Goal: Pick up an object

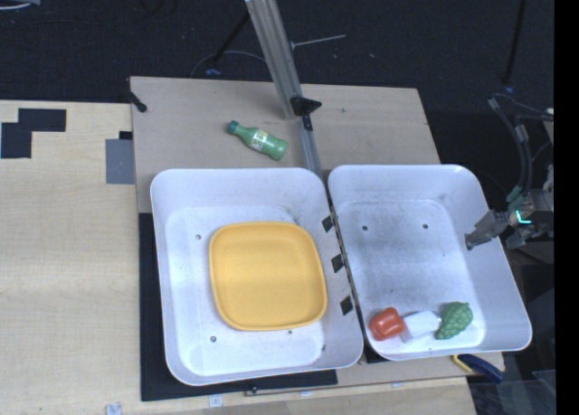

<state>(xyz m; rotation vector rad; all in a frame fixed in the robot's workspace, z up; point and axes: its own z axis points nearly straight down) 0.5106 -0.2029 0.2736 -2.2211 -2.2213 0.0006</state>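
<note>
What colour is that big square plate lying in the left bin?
Yellow-orange, plain with no pattern; the plate shows clearly in the overhead camera view.

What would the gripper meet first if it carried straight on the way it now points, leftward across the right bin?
The gripper sits at the right bin's right rim, pointing left. Straight on lies bare bin floor, then probably the divider between bins. Its height is unclear.

A tan worktop (362, 119) sits against a dark carpeted floor (407, 24) strewn with thin cables. A slanted aluminium rail (274, 42) rises behind it. At left lies a pale wood-grain surface (63, 259) bearing black patches.
</note>
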